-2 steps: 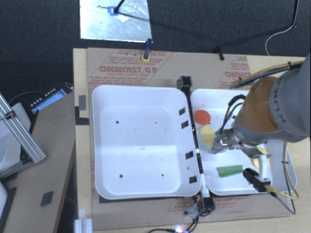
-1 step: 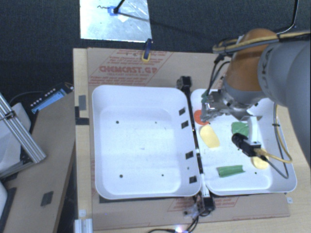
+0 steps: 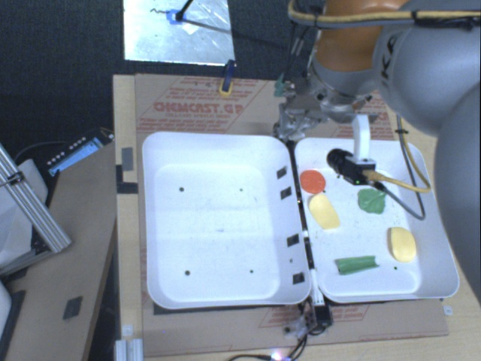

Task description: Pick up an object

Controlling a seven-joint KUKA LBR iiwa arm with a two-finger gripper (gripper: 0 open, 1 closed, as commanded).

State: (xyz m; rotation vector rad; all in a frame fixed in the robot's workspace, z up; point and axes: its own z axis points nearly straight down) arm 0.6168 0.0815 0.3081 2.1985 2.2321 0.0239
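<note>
1. Left bin (image 3: 218, 216): shallow white tray, left of the row of black clips (image 3: 289, 216) that marks the seam between the two bins. The clip row serves as landmark below.
2. Right bin (image 3: 432, 277): matching white tray, directly right of the clip row, its wall touching the left bin's wall along that seam.
3. Gripper (image 3: 297, 126): grey metal assembly hanging from the arm (image 3: 391, 43), poised above the far end of the clip row, over the back rims of both bins. Jaw opening cannot be told; nothing is seen between the fingers.
4. Red disc (image 3: 313, 180): flat round piece in the right bin, just right of the clip row, near its far end.
5. Pale yellow piece (image 3: 324, 211): oblong, just right of the clip row, touching or nearly touching the red disc's near edge.
6. Green stick (image 3: 355, 264): elongated, right of the clip row's near end.
7. Green lump (image 3: 371, 200): crumpled form, further right of the clip row, beyond the pale yellow piece.
8. Yellow lemon-shaped piece (image 3: 402, 244): farthest right of the clip row, near the right bin's outer wall.
</note>
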